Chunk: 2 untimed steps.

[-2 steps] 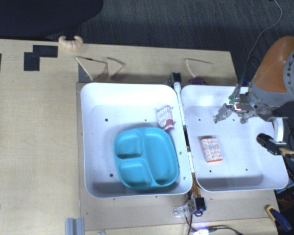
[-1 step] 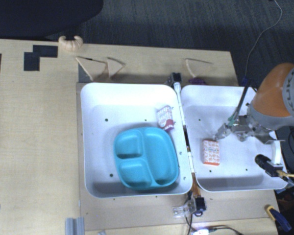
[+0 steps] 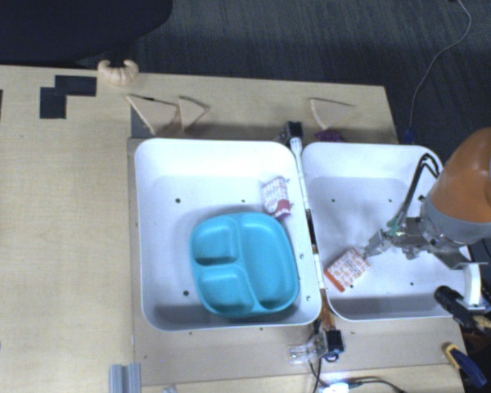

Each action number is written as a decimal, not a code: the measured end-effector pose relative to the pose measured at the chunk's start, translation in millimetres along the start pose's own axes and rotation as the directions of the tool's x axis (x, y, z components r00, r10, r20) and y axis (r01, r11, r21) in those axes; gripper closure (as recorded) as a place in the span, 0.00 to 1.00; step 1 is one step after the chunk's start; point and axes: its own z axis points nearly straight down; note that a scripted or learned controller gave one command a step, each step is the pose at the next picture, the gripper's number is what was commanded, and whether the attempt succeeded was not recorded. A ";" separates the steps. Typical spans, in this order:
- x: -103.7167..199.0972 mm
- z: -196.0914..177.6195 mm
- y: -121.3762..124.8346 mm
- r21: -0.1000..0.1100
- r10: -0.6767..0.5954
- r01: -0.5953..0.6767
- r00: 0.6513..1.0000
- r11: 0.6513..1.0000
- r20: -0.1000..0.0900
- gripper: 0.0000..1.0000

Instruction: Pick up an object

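Observation:
A small orange and white packet lies near the front left of the right bin. My gripper hangs low over that bin, its tip just right of and above the packet, close to the packet's upper corner. The view does not settle whether they touch. In the left bin a blue divided plate rests on the floor. A small white and red packet sits by that bin's right wall.
The arm's orange band and grey wrist cover the right side of the right bin. A raised divider separates the two bins. Cables and connectors lie at the bench's front edge.

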 end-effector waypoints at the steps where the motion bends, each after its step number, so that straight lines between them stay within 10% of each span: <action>1: 8.4 10.5 -11.3 -0.015 0.003 -0.003 1.000 1.000 0.005 0.00; 2: 34.7 21.4 -10.5 -0.019 0.004 -0.004 1.000 1.000 0.010 0.00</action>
